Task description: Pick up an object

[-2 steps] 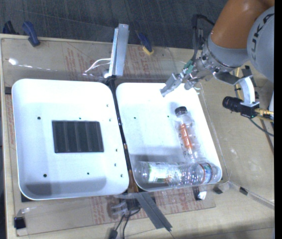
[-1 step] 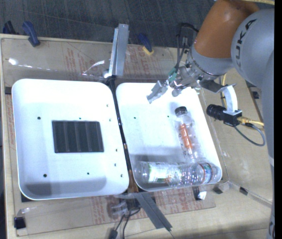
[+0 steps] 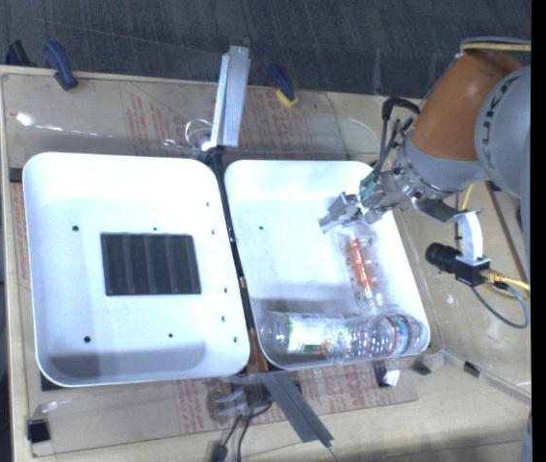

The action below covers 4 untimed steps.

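We pick up the two-finger gripper [image 3: 354, 205] low over the upper right corner of the right-hand shallow white bin [image 3: 282, 186], reaching in off the grey arm with its orange band [image 3: 455, 99]. We cannot tell how far apart the fingers stand; they blur into the crumpled top of a clear plastic packet with an orange item inside [image 3: 362, 266]. That packet runs down from just beneath the gripper toward the bin's lower right, and whether it is gripped or merely touched we cannot say.

Along the near wall of the same bin lies a clear plastic bottle with a mixed-colour label [image 3: 342, 335], on its side, its right end meeting the lower end of the packet.

To the left, the second shallow white bin [image 3: 61, 345] carries a dark ribbed rectangular panel [image 3: 150, 264] at its middle. Both bins sit on a pale wooden bench top under clear sheeting [image 3: 109, 104], with blue clamps [image 3: 59, 64] on its far edge. Beyond the bench, dark grey carpet [image 3: 253, 8].
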Tool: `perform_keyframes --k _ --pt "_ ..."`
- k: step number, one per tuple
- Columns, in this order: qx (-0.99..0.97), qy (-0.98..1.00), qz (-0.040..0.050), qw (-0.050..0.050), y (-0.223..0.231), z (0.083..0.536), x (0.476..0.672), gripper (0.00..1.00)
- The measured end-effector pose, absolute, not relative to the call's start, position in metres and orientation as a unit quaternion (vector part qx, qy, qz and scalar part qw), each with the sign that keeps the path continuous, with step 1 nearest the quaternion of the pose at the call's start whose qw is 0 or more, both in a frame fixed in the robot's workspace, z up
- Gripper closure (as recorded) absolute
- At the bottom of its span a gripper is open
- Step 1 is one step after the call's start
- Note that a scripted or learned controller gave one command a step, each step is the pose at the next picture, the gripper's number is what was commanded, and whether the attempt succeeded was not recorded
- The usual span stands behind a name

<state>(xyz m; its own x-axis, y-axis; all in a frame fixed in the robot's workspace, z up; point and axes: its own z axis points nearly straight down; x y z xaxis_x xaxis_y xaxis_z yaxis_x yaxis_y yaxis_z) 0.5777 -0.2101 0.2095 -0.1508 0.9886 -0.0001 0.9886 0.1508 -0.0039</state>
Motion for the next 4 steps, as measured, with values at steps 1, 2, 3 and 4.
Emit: perform_keyframes --k 1,2,3,4 --pt "-0.658 -0.753 0.001 0.001 -0.21 0.177 0.644 0.0" --pt "-0.601 -0.799 0.001 0.002 -0.208 0.191 0.631 0.0" --pt "-0.632 -0.775 0.0012 0.001 -0.202 0.158 0.559 0.0" --pt "-0.644 -0.765 0.0008 0.0 -0.21 0.19 0.551 0.0"
